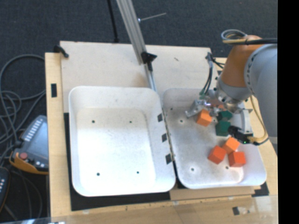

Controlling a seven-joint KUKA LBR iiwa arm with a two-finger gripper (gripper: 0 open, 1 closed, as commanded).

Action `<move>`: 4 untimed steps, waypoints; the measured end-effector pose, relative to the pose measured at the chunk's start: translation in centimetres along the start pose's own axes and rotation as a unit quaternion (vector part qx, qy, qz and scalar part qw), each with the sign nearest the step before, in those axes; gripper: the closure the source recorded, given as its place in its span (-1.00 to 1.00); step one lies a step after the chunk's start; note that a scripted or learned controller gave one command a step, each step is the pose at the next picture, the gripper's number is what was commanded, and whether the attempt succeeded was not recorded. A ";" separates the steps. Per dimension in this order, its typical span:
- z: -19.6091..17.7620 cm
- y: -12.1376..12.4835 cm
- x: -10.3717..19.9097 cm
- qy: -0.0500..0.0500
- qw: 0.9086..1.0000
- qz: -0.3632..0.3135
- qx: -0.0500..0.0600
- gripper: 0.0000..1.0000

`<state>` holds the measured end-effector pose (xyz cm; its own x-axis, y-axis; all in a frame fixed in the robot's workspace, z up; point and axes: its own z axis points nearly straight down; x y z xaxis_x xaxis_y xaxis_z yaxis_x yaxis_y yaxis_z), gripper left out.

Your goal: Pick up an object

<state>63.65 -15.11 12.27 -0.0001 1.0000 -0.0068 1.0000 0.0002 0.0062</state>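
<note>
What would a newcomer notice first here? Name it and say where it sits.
First, the grey arm with its orange band reaching in from the right over the right bin, its gripper low above an orange block. Next, the cluster of blocks in that bin: a dark green one beside the gripper and three orange-red ones nearer the front.

Both shallow bins, the left bin (117, 139) and the right bin (196, 143), look like smooth white plastic with a faint speckled, matt finish. The bench (103, 59) beneath is pale, matt board, like raw wood. The slanted pole (132, 27) at the far side looks like ribbed, bright metal. The blocks (217, 155) appear matt orange. The floor (46, 13) looks like dark, rough carpet.
</note>
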 end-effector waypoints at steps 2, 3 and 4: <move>0.0 -0.3 0.2 -0.001 1.000 -0.002 -0.009 -1.00; 0.2 -0.4 0.0 -0.001 1.000 -0.003 -0.010 -1.00; 0.2 -0.4 -0.2 -0.001 1.000 -0.002 -0.011 -1.00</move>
<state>63.22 -15.31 12.06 -0.0048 0.9999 -0.0094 0.9996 0.0050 0.0274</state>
